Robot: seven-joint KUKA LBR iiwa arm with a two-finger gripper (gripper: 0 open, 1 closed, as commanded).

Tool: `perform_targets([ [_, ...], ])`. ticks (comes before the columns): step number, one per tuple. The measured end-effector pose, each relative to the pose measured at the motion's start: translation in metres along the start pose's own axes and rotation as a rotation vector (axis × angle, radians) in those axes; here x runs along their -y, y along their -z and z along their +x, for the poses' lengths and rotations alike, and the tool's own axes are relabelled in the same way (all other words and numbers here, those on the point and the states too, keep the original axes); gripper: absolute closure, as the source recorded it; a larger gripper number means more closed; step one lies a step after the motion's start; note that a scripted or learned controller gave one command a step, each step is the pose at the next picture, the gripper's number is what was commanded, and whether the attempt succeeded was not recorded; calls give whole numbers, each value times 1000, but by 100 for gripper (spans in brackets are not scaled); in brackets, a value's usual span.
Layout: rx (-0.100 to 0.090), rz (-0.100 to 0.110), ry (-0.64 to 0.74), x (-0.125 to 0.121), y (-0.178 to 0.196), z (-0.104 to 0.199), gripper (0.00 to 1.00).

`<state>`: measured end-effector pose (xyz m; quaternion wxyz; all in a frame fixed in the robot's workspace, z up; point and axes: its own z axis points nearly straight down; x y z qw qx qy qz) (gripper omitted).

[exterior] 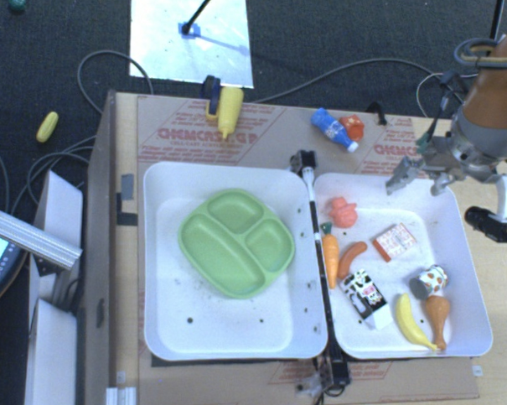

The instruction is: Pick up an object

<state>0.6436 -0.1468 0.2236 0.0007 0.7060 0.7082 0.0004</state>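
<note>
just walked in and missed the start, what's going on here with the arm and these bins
A grey and orange robot arm reaches in from the right, and its gripper hangs open above the far rim of the right bin, holding nothing. That bin holds toy food to choose from: a banana, a carrot, a sausage, a drumstick, a small red box and a cow-print carton. The left bin holds a green divided plate. Nothing has been picked up yet.

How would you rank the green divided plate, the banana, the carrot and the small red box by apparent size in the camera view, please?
1. green divided plate
2. carrot and banana: look alike, unranked
3. small red box
</note>
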Motion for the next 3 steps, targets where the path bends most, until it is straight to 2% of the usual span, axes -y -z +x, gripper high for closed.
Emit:
perform_targets([
  [1,-1,0,1,6,-18,43,0],
  [2,-1,3,1,-13,-131,64,0],
  [3,-1,-2,4,-15,-119,64,100],
])
